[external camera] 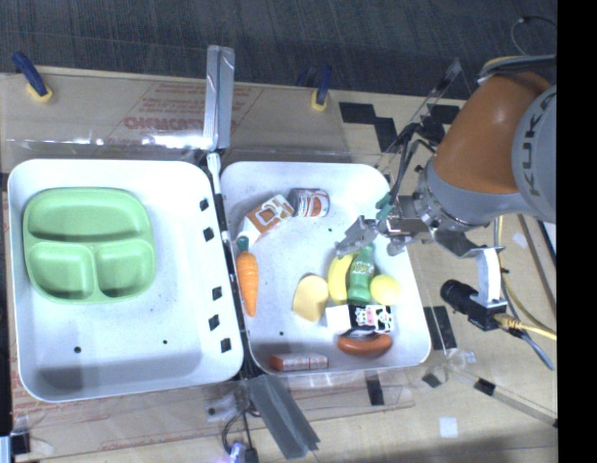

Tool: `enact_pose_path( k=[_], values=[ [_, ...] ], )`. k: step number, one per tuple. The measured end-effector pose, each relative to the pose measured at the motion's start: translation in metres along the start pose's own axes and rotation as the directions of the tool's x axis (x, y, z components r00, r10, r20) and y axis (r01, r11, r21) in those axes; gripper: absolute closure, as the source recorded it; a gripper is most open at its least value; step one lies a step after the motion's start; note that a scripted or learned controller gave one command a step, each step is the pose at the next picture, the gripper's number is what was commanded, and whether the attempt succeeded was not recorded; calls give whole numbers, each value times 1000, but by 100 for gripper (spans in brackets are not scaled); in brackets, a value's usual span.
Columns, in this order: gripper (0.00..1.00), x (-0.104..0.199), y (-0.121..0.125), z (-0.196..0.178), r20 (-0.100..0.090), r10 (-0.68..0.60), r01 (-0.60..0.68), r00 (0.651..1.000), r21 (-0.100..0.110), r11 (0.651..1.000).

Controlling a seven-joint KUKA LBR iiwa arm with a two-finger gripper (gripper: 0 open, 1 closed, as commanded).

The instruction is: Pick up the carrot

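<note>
the carrot (pixel 248 280) lies lengthwise against the left wall of the right bin (pixel 279 340), at about 9 o'clock in that bin, green top toward 12. the end effector (pixel 367 231) hovers well apart from it, toward 3 o'clock, above a tight cluster: a green bottle (pixel 361 276), yellow pieces (pixel 311 298) and a sausage (pixel 365 343). from here the likely trouble is a descent that snags this clutter, or a grasp at the carrot blocked by the bin wall it hugs, so a finger lands on the rim. whether the end effector is apart or together i cannot tell; nothing seems held.
</note>
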State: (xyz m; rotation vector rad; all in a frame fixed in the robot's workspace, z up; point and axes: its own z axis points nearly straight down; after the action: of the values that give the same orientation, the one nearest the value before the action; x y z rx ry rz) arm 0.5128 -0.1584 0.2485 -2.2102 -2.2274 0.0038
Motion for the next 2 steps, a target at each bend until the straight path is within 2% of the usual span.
enact_pose_path(
  k=[1,2],
  values=[
    [0,-13,5,2,2,-83,83,997,-5,997],
    [0,46,-3,9,1,-447,447,894,-1,894]
  ],
)
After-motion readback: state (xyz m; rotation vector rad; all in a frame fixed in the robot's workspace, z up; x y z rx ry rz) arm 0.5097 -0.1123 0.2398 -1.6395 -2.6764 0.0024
